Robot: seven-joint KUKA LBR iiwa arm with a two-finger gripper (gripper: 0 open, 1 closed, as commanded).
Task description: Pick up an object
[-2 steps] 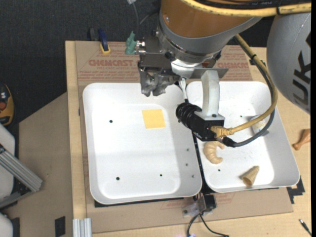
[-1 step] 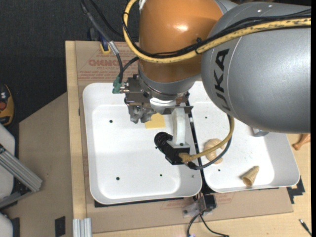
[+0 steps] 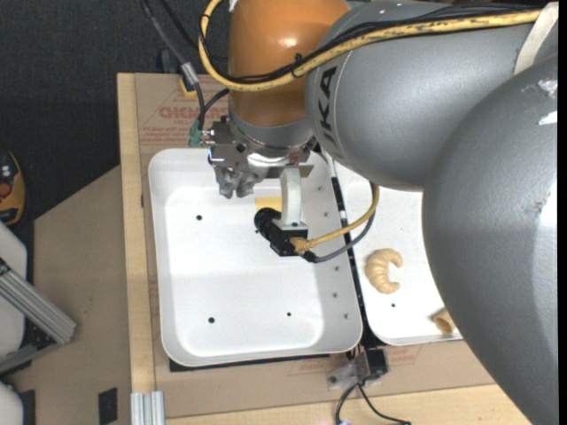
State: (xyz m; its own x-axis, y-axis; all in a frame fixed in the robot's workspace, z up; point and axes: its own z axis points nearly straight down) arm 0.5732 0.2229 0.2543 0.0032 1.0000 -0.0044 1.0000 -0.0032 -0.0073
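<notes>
The grey arm (image 3: 443,104) spanned the right bin (image 3: 403,312), where a tan, ribbed, crescent-shaped piece (image 3: 384,268) lay. The claw (image 3: 236,184) hung over the left bin's (image 3: 239,299) far side; its opening could not be determined.

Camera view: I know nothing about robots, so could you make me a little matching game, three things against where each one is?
Things:
1. hand
2. croissant
3. brown board

Places:
A. in the right bin
B. under both bins
C. over the far half of the left bin

Pairs: 1-C; 2-A; 3-B.
</notes>
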